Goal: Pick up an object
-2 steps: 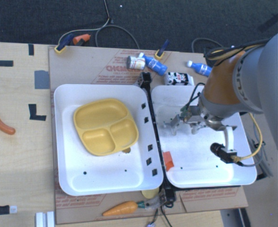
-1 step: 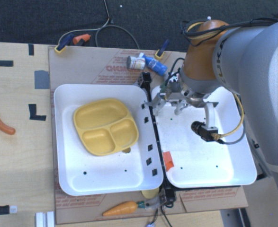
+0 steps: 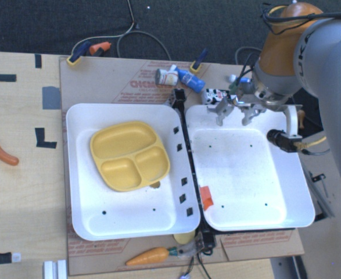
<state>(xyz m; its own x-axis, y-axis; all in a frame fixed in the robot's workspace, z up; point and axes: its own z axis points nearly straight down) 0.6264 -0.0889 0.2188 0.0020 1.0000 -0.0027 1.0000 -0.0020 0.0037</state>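
Step in hand: the approach stage is judged to be under way; nothing has been lifted, and no object is seen between the fingers.
End effector: seen at the far edge of the right bin, hanging over its far-left corner. Two grey fingers are pointed down and stand apart, so it is read as released, with nothing held. Whether the tips touch the bin floor cannot be told.
Arm: the grey arm with its orange band is reached in from the right, above the far right corner of the desk.
Task's thing: the likeliest candidate is judged to be the yellow divided plate, lying flat in the left bin, toward its far-left part and well apart from the end effector. A small dark item is tucked just under the plate's near-right rim; what it is cannot be made out.
Right bin contents: little is seen beyond small dark marks on the floor and an orange tag at its left wall.
Outside the bins: an orange carrot lies near the near edge, a sausage at the far left of the desk, and a small bottle with a blue item beyond the far rims.
Next move: a travel leftward across the divider is called for, then a descent over the plate's rim, which is thin and will need a precise pinch.
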